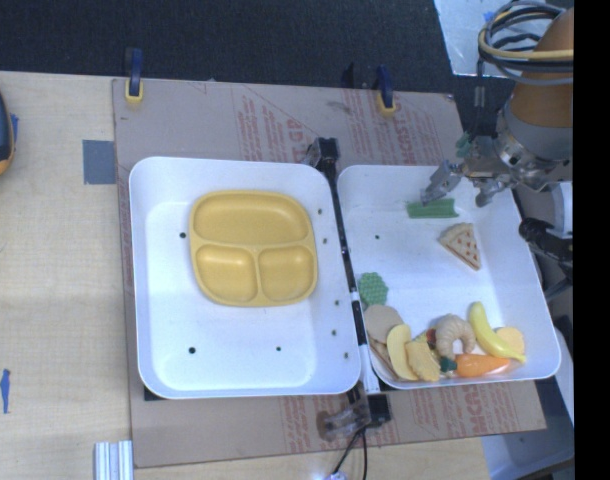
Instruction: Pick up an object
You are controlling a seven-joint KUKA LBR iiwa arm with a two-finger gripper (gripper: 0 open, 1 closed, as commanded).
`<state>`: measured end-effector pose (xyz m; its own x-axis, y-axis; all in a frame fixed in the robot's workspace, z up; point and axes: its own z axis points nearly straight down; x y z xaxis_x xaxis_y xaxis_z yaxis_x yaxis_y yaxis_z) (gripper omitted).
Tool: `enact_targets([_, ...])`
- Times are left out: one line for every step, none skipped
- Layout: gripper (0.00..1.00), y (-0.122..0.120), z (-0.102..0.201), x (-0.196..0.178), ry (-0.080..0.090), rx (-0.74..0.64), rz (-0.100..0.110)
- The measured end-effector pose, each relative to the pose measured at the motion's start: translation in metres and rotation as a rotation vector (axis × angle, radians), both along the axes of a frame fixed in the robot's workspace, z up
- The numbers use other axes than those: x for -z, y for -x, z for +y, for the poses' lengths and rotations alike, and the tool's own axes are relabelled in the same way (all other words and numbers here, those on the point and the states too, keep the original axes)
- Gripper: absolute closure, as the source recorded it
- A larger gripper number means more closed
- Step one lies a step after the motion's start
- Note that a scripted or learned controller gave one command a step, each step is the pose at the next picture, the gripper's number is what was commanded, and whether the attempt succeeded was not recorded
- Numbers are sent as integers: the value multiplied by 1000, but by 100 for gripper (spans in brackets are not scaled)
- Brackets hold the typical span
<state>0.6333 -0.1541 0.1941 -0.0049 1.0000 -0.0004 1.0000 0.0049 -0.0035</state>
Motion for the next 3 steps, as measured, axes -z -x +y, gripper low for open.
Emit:
enact_targets([0,84,-29,36,0,5,10])
enact_targets([0,13,10,47,1,-6,-5])
enact_targets([0,65,-51,101,4,3,-7])
